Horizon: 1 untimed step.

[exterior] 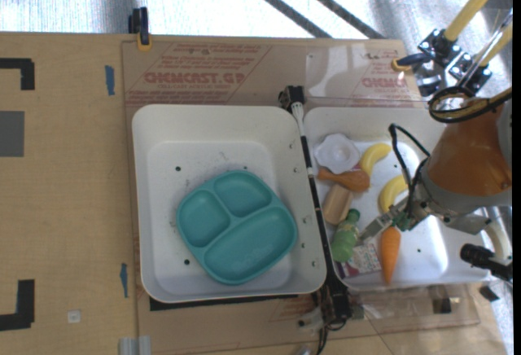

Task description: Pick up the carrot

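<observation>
The gripper [397, 221] is hovering at the carrot [390, 253] top (finger state unclear); it looks light, rigid, smooth, best pinched mid-body.

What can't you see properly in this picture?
- Gripper: in the camera view the arm covers it from above, so its hold on the carrot can't be told.
- Right bin: the arm hides its right side.
- Packet beneath the green toy: print too small to read, partly covered.
- Arm: cut off by the right edge.
</observation>
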Tool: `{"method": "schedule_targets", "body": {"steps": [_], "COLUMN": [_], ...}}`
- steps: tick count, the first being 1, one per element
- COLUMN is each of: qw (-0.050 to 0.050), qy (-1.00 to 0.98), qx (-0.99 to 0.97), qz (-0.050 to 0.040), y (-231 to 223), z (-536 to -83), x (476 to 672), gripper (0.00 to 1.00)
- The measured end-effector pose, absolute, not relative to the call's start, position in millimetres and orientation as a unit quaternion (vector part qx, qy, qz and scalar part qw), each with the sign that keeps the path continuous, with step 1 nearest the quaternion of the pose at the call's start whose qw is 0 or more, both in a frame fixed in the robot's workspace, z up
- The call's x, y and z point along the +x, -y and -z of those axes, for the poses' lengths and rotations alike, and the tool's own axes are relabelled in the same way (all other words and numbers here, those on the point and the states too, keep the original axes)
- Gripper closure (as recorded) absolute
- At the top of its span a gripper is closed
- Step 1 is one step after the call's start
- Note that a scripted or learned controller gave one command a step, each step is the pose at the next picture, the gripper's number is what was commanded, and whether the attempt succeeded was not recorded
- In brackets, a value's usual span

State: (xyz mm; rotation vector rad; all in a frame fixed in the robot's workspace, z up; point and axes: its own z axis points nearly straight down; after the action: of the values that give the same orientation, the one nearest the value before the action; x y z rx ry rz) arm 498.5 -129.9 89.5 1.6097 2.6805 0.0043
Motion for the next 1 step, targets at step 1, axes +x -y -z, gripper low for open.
{"method": "schedule_targets", "body": {"steps": [1], "qw": [0.017], "qy": [-0.856], "qx": [0.516], "qz": [-0.0027], "y": [131.9], "z": [-101.8], "x": [503.4], "gripper": [1.00]}}
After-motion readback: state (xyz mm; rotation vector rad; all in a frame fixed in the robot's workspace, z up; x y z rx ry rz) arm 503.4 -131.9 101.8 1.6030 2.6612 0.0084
